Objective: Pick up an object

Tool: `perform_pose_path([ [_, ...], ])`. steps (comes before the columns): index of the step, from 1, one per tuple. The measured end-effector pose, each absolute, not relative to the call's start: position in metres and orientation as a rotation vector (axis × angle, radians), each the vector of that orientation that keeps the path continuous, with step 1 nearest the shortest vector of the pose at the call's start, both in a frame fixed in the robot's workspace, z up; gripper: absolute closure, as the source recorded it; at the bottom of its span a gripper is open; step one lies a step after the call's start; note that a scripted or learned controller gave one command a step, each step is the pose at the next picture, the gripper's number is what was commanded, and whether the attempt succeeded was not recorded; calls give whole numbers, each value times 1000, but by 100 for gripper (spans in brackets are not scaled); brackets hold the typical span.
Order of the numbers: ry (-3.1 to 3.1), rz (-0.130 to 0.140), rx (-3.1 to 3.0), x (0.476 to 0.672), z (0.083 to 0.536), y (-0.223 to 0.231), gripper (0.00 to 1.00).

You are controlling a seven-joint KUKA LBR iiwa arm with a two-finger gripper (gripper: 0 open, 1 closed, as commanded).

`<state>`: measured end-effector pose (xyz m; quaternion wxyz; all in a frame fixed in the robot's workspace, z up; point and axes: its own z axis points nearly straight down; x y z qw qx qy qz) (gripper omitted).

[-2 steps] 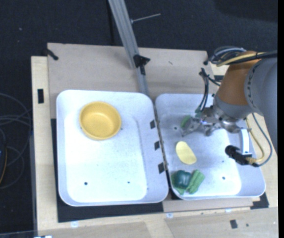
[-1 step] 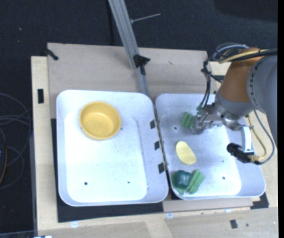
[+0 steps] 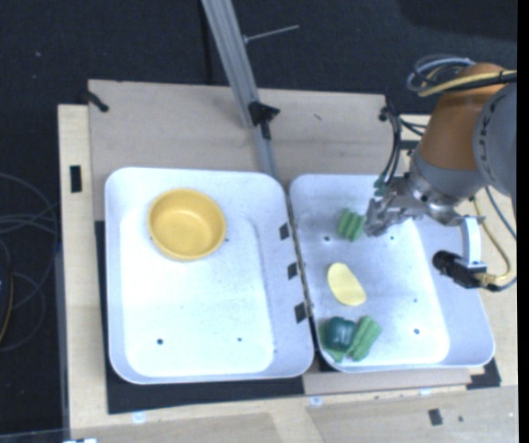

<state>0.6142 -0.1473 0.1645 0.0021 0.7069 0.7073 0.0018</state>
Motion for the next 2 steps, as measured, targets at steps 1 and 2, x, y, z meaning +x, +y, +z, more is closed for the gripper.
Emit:
perform_pose_path([
  [1,2217,6,2218,612,226,-154,100],
  [2,2220,3,2220,612,250,-154,100],
])
